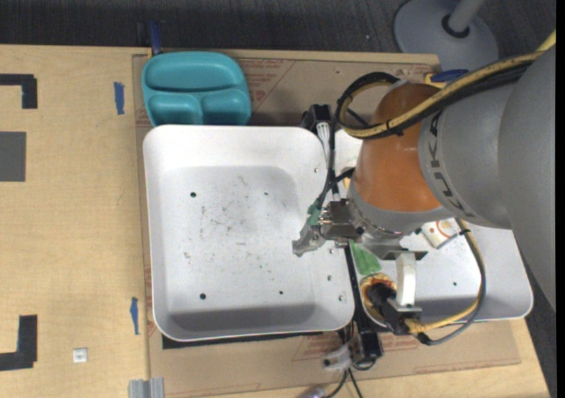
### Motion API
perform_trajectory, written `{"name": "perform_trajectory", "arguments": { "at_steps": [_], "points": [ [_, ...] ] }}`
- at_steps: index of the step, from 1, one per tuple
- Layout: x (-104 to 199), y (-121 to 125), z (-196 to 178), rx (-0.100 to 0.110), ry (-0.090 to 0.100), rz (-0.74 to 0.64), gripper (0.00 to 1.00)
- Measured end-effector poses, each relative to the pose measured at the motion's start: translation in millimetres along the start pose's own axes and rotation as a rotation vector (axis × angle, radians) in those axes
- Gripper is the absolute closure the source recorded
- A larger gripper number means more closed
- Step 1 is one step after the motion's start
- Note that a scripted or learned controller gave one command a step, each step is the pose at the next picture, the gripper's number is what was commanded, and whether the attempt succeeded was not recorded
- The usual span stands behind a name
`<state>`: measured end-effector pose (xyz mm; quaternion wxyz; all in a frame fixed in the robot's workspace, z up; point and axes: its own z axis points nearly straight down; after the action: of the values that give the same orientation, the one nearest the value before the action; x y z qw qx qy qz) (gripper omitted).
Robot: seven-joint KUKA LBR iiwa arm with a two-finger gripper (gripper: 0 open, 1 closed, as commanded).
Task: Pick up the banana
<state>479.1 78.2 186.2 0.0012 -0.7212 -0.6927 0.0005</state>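
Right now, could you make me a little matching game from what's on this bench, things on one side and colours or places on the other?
Things:
1. divided tray
2. left bin
3. band on the arm
4. right bin

Descriptions:
A. orange
B. teal, behind the left bin
C. largely under the arm
D. white, speckled with small dark marks

Pairs: 1-B, 2-D, 3-A, 4-C

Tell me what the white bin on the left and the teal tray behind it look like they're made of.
White bin: likely moulded plastic, semi-gloss, with rounded corners, soft highlights and dark scuffs. Teal tray: probably plastic too, smooth and slightly shiny, with moulded compartments.
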Motion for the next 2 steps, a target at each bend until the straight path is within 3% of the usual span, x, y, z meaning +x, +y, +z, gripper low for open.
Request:
{"name": "perform_trajectory", "arguments": {
  "at_steps": [1, 2],
  "points": [
    [24, 4, 59, -0.018, 0.001, -0.009, 0.0],
    [9, 5, 48, -0.022, -0.022, 0.012, 1.0]
  ]
}}
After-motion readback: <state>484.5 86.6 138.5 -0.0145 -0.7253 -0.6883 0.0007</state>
